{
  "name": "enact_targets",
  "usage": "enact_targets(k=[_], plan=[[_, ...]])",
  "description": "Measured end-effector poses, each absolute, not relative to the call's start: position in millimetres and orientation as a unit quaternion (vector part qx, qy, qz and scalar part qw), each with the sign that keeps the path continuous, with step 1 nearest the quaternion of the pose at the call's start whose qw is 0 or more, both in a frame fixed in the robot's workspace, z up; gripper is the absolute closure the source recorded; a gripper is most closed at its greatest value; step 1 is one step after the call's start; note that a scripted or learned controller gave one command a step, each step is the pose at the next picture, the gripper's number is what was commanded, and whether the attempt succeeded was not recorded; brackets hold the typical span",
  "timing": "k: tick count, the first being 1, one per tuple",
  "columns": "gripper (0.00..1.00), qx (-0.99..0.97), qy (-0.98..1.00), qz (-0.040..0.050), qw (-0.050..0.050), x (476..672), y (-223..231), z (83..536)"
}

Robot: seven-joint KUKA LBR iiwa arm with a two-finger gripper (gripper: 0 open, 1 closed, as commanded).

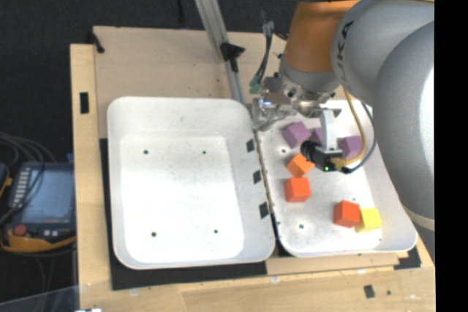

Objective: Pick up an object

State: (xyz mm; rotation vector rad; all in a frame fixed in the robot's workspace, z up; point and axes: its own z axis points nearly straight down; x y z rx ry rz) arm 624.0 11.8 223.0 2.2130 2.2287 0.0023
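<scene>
Six small blocks lay in the right-hand shallow white bin point(316, 231), none of them lifted. The nearer purple block point(296, 133) sat closest to the end effector point(265, 112), just below and to the right of it in the camera view. A light orange block point(300, 164) lay just below that, tilted, w/ an orange-red cube point(297, 189) right under it, apart from it. The second purple block point(352, 146) lay further right, partly hidden by the arm's cabling. Near the bin's front right corner a red-orange cube point(347, 213) touched a yellow block point(371, 219).

The end effector hung over the far left corner of that bin, by the edge shared w/ the left-hand shallow white bin point(183, 179); how far open it was couldn't be told, and nothing could be seen held in it. Above it rose the grey arm w/ orange band point(322, 18), coming in from the right.

Both bins rested side by side on the pale wooden surface point(146, 62). A silver metal rail point(208, 4) slanted up from behind the bins.
</scene>
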Motion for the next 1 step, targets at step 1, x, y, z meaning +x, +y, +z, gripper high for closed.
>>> enact_targets(k=[1], plan=[[1.0, 0.704, 0.71, 0.0019, 0.001, 637.6, 66.7, 238.4]])
